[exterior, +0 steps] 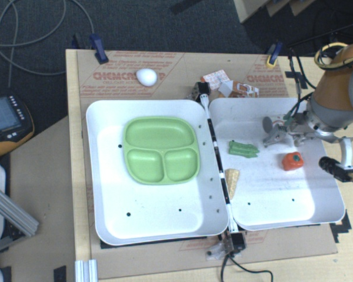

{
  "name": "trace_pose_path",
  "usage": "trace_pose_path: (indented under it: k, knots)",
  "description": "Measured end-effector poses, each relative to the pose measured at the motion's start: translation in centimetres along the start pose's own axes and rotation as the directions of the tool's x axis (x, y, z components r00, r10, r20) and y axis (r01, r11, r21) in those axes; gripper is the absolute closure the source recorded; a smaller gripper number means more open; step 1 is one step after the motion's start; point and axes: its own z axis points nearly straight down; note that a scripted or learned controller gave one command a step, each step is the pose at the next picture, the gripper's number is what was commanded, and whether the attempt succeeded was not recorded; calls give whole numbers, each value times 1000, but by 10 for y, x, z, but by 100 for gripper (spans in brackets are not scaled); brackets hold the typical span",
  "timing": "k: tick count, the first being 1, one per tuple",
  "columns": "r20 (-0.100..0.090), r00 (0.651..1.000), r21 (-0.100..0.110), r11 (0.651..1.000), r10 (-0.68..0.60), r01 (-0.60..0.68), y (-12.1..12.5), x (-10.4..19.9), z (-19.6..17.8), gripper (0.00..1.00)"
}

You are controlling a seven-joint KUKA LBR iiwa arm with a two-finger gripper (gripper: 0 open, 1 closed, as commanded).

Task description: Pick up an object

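The right white bin [317,207] holds three small objects. A green pea pod [243,149] lies near its left side, a red-orange toy vegetable [292,161] sits right of centre, and a beige cone [231,181] rests against the left wall. My gripper [270,130] hangs low over the upper middle of this bin, just above and to the right of the pea pod and up-left of the red vegetable. Nothing shows in its grasp. The grey arm with its orange band [335,90] reaches in from the right.
The left white bin [106,175] holds a green divided plate [162,148]. On the bench behind the bins lie a white egg [146,76] and some small packets [226,84]. Blue clamps [98,47] grip the bench's far edge.
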Motion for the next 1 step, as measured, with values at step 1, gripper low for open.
trace_pose_path:
  k: [1]
  knots:
    - [0, 1000, 0, 1000, 0, 0, 61, 32, 13, 0]
